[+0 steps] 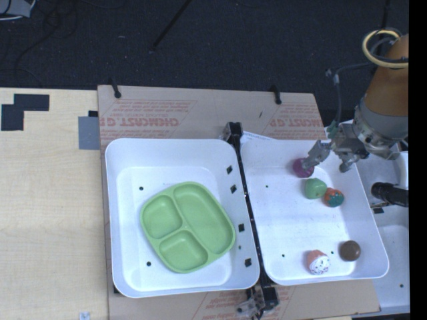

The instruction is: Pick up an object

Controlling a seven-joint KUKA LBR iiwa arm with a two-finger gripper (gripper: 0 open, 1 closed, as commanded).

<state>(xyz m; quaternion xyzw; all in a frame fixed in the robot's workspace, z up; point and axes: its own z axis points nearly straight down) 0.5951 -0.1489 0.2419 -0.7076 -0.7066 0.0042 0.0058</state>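
Note:
My gripper (327,165) hangs over the back of the right bin (280,205), its two fingers spread apart and open with nothing between them. A small purple object (301,169) lies right at the tip of the left finger (313,157), outside the gap. Just in front of the gripper rest a green object (313,189) and a red and teal object (333,197), close together. Toward the front of this bin sit a brown ball (349,250) and a white object with red on top (318,262).
The left bin (123,179) holds a light green divided plate (187,227). A black divider (241,199) runs between the two bins. A black cylindrical part (392,194) sticks out beyond the right bin's right rim.

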